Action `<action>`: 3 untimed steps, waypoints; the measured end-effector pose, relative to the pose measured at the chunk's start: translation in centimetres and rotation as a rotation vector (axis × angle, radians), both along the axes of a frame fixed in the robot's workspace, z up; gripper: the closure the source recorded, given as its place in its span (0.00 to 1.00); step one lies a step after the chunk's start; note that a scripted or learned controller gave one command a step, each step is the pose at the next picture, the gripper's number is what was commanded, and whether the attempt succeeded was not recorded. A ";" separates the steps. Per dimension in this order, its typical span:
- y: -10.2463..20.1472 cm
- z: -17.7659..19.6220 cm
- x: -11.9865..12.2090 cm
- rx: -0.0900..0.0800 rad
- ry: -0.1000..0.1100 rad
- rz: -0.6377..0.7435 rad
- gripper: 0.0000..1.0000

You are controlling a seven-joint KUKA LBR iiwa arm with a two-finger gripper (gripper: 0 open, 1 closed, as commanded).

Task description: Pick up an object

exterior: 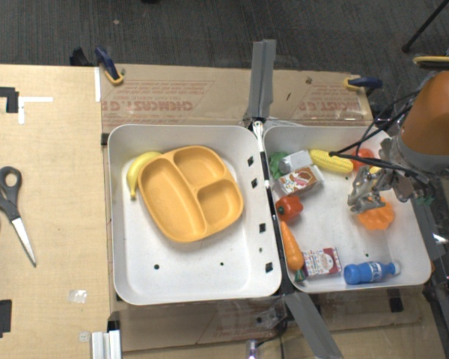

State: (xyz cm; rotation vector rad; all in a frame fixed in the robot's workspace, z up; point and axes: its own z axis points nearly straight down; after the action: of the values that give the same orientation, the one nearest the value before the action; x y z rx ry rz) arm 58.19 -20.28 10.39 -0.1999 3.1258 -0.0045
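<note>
My gripper hangs low over the right side of the right bin, just left of and above an orange fruit-like toy. I see nothing held in it. Also in that bin are a yellow corn cob, a small red thing behind the cables, a green item, a printed food packet, a red tomato, an orange carrot, a red-and-white box and a blue bottle.
The left bin holds a yellow divided plate and a banana at its left rim. A grey divider bar runs between the bins. Scissors lie on the wooden bench at the left.
</note>
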 end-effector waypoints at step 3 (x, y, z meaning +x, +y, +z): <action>-1.7 -0.1 -3.6 0.003 0.002 -0.098 1.00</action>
State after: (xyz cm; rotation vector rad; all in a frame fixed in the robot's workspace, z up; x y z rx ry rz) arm 54.60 -21.98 10.24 -0.0473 3.1335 -0.0011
